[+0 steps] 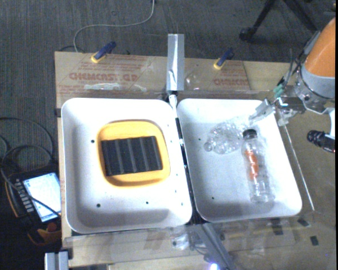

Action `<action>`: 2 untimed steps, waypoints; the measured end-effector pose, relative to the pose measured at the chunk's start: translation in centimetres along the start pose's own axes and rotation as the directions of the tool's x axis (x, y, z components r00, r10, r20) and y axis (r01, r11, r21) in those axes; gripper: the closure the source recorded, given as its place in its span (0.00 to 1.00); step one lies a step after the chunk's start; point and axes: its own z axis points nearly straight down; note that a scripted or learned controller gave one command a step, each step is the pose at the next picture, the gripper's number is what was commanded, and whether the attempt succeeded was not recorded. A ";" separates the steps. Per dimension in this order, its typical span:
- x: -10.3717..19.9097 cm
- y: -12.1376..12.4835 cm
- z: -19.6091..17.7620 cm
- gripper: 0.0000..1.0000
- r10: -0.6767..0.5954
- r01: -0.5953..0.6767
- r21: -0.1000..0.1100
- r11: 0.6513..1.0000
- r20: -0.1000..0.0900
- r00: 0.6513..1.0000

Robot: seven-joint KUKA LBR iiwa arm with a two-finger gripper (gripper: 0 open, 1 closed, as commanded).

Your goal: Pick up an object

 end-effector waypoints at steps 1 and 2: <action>-0.9 -1.5 12.7 0.00 -0.247 0.247 -0.008 0.969 0.000 0.969; 0.0 -4.9 13.2 0.00 -0.259 0.260 -0.027 0.965 0.018 0.966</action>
